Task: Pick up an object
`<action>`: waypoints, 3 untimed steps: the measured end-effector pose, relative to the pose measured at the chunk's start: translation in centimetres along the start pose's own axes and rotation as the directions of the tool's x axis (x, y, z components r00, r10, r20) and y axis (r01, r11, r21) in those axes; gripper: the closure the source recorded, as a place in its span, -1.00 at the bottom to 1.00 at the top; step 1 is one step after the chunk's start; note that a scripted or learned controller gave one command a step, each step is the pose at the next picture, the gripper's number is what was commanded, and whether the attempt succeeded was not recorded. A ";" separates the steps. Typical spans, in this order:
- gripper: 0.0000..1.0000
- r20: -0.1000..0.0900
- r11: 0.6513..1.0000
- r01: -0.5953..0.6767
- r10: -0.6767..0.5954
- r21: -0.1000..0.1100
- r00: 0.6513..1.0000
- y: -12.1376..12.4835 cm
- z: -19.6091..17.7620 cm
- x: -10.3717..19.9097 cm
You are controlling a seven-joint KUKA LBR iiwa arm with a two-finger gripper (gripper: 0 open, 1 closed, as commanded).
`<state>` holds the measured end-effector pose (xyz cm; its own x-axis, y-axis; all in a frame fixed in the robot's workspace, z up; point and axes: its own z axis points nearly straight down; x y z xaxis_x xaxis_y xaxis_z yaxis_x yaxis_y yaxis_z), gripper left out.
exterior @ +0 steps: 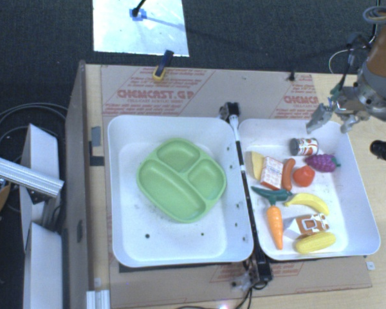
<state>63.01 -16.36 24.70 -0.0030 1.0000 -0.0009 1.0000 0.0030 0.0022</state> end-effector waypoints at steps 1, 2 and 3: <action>-1.00 -0.001 1.000 -0.001 0.001 0.003 1.000 0.8 7.8 0.0; -1.00 -0.004 1.000 -0.003 0.003 0.006 1.000 -3.2 14.0 -1.4; -1.00 -0.002 1.000 -0.003 0.003 0.003 1.000 -6.2 16.3 0.1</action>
<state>56.84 -16.28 8.36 -0.0001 1.0000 0.0006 1.0000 0.0001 -0.0010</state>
